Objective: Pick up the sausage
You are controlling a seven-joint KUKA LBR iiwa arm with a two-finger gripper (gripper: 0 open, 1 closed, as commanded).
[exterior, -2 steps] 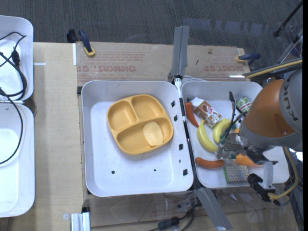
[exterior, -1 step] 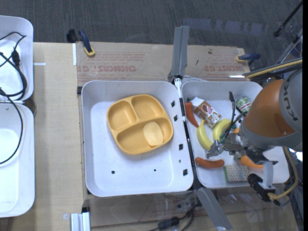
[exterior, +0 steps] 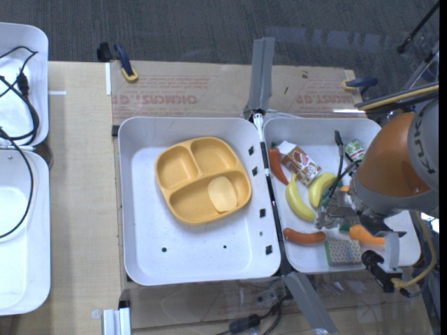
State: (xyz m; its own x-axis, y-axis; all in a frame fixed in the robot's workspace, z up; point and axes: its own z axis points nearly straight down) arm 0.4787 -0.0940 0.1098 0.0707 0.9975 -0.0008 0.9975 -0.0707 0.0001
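Note:
The sausage (exterior: 303, 236), reddish-brown and lying flat, rests near the front-left corner of the right bin (exterior: 297, 262). My gripper (exterior: 327, 217) hangs low over the bin just above and to the right of the sausage's right end, beside the bananas. Nothing visibly sits in its grasp. The grey and orange arm (exterior: 394, 162) covers the bin's right side.
In the right bin lie two bananas (exterior: 299, 202), a red elongated piece (exterior: 279, 165), a brown packet (exterior: 302, 162), a green can (exterior: 355, 150), an orange carrot (exterior: 367, 234) and a green grid-patterned block (exterior: 342, 252). The left bin (exterior: 140, 243) holds a yellow divided plate (exterior: 174, 169) with a pale slice (exterior: 223, 194).

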